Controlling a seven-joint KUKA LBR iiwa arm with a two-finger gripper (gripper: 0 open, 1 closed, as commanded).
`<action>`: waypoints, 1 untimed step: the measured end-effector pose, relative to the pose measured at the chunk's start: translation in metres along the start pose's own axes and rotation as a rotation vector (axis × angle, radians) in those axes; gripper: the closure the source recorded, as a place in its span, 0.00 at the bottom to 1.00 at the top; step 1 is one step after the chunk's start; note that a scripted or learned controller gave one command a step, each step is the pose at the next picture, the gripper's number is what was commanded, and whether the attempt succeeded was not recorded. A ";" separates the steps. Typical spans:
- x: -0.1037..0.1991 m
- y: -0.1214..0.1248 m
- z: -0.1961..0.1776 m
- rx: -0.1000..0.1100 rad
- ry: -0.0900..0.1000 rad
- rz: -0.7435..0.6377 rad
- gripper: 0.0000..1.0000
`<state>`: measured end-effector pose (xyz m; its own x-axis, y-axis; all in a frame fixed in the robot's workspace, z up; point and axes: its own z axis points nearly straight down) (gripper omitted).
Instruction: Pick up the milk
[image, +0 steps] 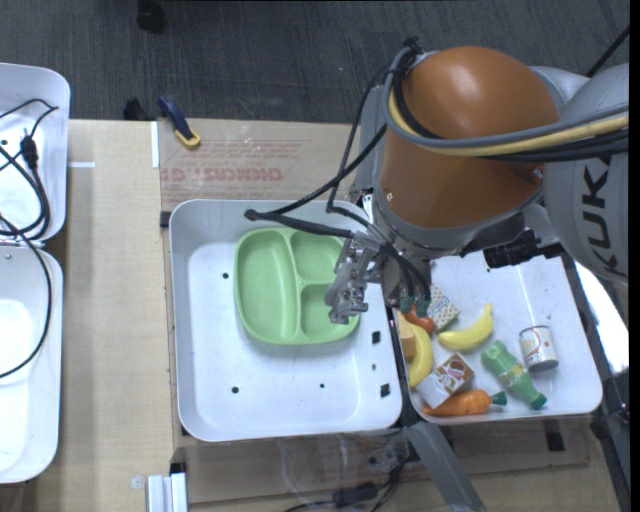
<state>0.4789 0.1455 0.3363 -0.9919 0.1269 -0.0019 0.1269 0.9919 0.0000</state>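
Observation:
The milk (447, 378) is a small carton with a brown and white label. It lies near the front left of the right bin (575, 300), between a banana and a carrot. My gripper (349, 288) hangs over the right compartments of the green divided plate (275, 290) in the left bin (200, 300). It is to the left of the milk and well apart from it, across the wall between the bins. I see nothing in it. The large orange and grey wrist hides the back left part of the right bin.
Around the milk lie two bananas (470, 330), a carrot (462, 404), a green bottle (513, 375), a can (538, 348) and a small patterned box (438, 308). A cable runs from the arm across the back of the left bin.

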 end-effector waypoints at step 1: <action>-0.009 -0.013 0.022 0.002 0.003 0.208 1.00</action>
<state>0.4859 0.1319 0.3146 -0.9442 0.3295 0.0010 0.3295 0.9442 -0.0018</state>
